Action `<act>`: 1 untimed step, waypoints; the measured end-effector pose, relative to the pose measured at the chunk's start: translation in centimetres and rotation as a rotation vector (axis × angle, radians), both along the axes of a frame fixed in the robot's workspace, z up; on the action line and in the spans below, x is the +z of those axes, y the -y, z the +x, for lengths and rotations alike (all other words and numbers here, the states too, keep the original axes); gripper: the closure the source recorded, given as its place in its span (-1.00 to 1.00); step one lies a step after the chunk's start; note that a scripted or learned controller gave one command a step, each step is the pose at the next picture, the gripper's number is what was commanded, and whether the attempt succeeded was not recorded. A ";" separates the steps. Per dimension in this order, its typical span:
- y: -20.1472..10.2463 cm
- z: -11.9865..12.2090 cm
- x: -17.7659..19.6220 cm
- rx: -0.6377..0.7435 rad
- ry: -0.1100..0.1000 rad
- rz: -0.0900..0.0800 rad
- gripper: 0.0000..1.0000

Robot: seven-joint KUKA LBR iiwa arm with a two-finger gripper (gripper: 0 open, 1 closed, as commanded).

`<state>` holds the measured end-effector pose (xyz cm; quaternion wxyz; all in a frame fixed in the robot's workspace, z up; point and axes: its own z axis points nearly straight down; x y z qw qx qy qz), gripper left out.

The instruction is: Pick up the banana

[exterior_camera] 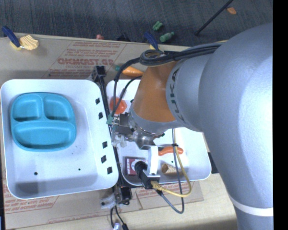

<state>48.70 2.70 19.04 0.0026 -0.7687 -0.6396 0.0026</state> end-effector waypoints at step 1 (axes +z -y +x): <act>-10.0 -1.1 1.8 0.072 0.003 0.001 1.00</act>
